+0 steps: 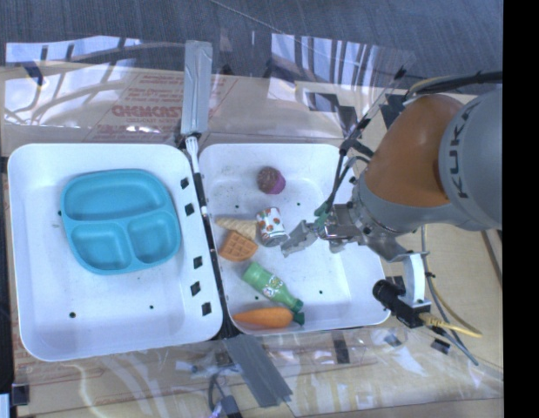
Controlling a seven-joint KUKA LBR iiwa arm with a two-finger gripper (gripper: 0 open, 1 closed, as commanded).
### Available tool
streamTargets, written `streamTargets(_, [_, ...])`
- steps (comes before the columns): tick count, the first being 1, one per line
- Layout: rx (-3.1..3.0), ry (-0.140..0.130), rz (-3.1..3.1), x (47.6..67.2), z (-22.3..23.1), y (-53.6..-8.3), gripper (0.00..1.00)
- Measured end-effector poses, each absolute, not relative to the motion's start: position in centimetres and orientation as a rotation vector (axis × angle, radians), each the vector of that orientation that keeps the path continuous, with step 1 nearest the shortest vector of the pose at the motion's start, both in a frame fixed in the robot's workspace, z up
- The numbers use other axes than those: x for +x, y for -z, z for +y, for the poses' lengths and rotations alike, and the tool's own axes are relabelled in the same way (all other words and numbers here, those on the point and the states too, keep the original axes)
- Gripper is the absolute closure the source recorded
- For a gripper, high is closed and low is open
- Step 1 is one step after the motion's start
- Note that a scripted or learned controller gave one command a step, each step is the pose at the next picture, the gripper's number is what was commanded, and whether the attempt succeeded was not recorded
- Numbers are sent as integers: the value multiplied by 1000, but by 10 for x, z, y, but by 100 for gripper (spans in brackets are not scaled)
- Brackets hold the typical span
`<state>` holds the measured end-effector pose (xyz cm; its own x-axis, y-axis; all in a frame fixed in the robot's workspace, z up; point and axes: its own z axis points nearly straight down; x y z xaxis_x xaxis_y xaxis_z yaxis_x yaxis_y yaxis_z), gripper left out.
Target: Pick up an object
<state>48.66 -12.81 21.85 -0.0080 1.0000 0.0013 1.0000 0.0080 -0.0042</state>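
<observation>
The grey arm [443, 168] with its orange band is reaching in from three o'clock over the right bin [339, 159], and its gripper [297, 238] is hanging low near the bin's middle. The metal claw is pointing toward nine o'clock, its tip lying just beside the small red-and-white can [271, 226], which is sitting at the claw's ten o'clock; whether the two are touching is not something the view is settling. Nothing is showing between the fingers, and how far they are standing apart is impossible to tell, since they are blurring into one grey shape. Around the claw the pickable things are lying scattered in the right bin: a dark purple ball-shaped fruit [270, 179] is resting toward twelve o'clock of the can, a cream-coloured cone [237, 224] is lying just at the can's nine o'clock, and a waffle-patterned orange piece [238, 247] is sitting right below that cone. A green bottle [272, 286] is lying tilted at the claw's seven o'clock, and an orange carrot [264, 318] is stretching along the bin's six o'clock edge, its green end near the bottle's cap. In the left bin [43, 312], a blue divided tray [121, 219] is resting, well apart from the gripper.
</observation>
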Motion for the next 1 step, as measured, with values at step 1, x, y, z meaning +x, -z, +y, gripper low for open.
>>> streamTargets(1, [-2204, -14, -2222, 607, -131, -98, 0])
